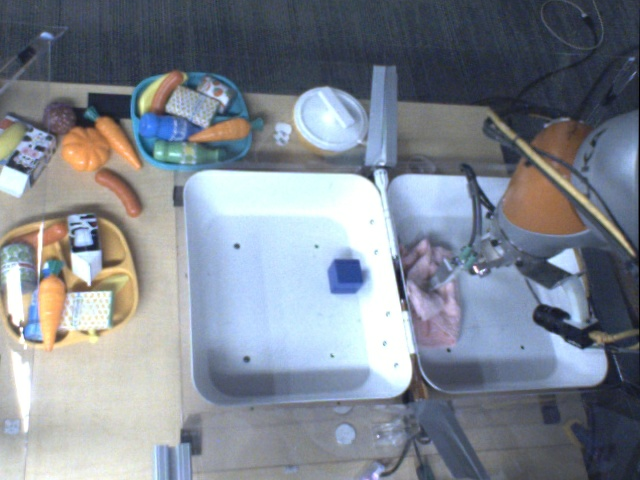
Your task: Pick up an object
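Note:
A small blue cube [346, 275] lies near the middle of the left white bin [230, 358]. A crumpled pink cloth-like object [432, 293] rests against the left wall of the right white bin [520, 363]. My gripper [462, 266] hangs low in the right bin, at the pink object's upper right edge, touching or nearly touching it. The grey arm with its orange band [545, 193] reaches in from the right above it.
Left of the bins stand a yellow tray [118, 268] and a blue bowl [190, 118] of toy food, with loose toy vegetables [100, 148] near them. A white lidded container [330, 118] sits behind the left bin. Cables hang at the right.

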Controlling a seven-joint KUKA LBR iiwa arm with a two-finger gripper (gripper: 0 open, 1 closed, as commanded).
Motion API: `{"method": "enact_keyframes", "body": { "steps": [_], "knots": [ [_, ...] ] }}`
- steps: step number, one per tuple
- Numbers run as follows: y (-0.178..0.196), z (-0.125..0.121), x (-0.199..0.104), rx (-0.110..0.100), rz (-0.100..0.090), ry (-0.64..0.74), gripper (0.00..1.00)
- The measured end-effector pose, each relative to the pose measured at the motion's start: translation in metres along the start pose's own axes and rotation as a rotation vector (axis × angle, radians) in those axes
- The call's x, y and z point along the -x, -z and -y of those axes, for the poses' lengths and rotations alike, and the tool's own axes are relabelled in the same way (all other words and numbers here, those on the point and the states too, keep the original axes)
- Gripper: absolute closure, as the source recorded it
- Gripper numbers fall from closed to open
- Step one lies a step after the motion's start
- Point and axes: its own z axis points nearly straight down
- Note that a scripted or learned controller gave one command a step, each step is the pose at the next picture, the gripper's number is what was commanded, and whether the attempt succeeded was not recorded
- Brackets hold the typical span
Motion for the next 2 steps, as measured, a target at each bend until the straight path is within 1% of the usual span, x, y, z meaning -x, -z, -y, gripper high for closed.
{"method": "enact_keyframes", "body": {
  "steps": [1, 2],
  "knots": [
    [-0.002, -0.053, 0.014, -0.004, -0.001, -0.264, 0.00],
    [0.010, -0.056, 0.013, 0.003, -0.001, -0.257, 1.00]
  ]
}}
